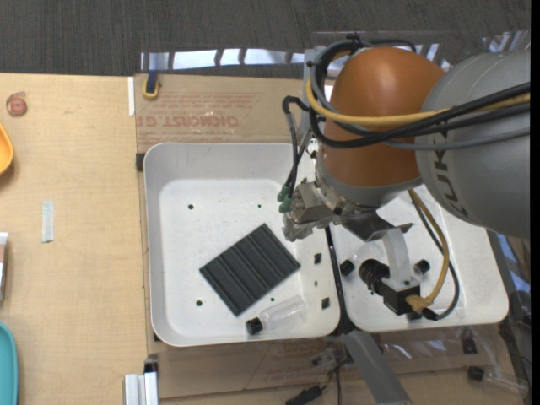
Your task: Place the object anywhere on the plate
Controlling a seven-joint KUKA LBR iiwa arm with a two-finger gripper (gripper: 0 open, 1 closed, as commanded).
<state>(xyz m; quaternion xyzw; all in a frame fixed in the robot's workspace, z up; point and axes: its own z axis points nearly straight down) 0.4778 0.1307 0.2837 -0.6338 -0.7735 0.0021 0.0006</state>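
Note:
A dark ribbed rectangular plate [250, 268] lies flat and turned at an angle in the middle of the left bin [169, 226]. A small clear vial with a black cap [276, 316] lies on its side near that bin's front rim, just below the plate and apart from it. My gripper [297, 220] hangs under the orange wrist band at the left bin's right side, just above and to the right of the plate's upper corner. The wrist covers most of it.
The arm covers most of the right bin [472, 310]. Brown cardboard [211, 121] lies behind the bins. On the wooden bench to the left are an orange object [4, 154] and a teal one [7, 365] at the edge.

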